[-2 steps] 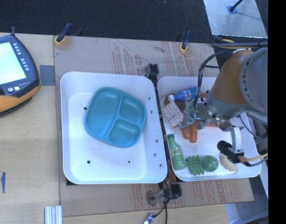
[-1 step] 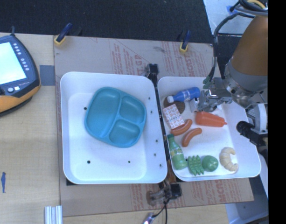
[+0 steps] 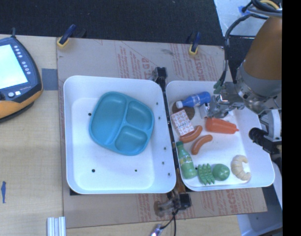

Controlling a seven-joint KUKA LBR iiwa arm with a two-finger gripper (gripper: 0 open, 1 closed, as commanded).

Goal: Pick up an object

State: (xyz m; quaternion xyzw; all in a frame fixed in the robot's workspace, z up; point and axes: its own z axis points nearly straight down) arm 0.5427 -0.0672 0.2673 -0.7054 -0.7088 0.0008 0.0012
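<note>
Lying just beneath the end effector (image 3: 216, 109), an orange carrot (image 3: 222, 126).

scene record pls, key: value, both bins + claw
left bin: blue divided plate
right bin: blue bottle, orange carrot, two sausages, green bottle, green toy, croissant, small patterned packet
claw: over right bin, just above carrot's left end
grasp: cannot tell
</note>
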